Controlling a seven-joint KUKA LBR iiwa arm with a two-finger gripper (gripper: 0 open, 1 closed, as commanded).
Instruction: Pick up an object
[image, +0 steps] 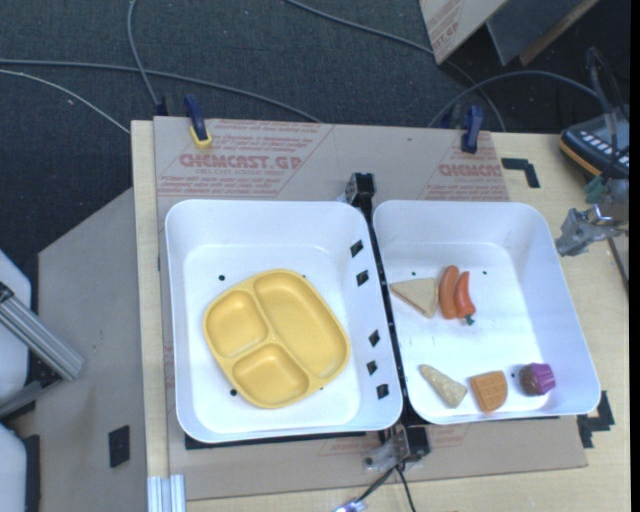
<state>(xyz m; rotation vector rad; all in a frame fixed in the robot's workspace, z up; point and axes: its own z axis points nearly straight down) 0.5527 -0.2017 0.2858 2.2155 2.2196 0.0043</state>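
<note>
Honestly, cannot tell my gripper's state. Right bin (560, 262) holds targets: carrot (457, 293) touching bread wedge (418, 296), purple piece (538, 378) near front corner. My pick: purple piece, standing apart; descend straight, stay clear of bin wall.

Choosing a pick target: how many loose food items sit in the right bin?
5. A tan wedge and a carrot lie mid-bin; a second wedge, an orange piece and a purple piece line the near edge. None look hidden.
</note>
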